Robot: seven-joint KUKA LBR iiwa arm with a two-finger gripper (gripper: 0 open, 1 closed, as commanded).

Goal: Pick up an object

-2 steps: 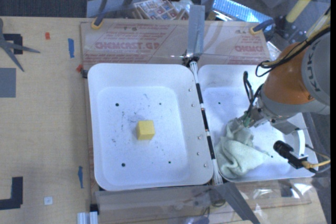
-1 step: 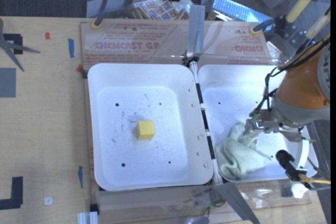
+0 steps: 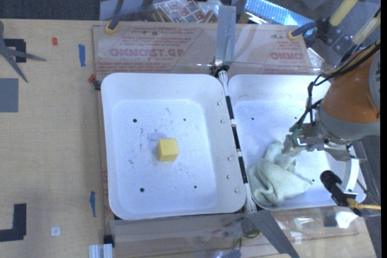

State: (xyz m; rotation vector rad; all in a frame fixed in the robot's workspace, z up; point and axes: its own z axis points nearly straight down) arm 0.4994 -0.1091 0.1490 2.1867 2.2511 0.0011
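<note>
Because the cloth [image 3: 277,179] at lower right is limp, only a fold may be caught; the gripper [image 3: 292,145] state cannot be told.

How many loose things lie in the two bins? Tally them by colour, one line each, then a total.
Yellow: 1, the block in the left bin
Pale whitish-green: 1, the crumpled cloth in the right bin, under the gripper
Total: 2
</note>
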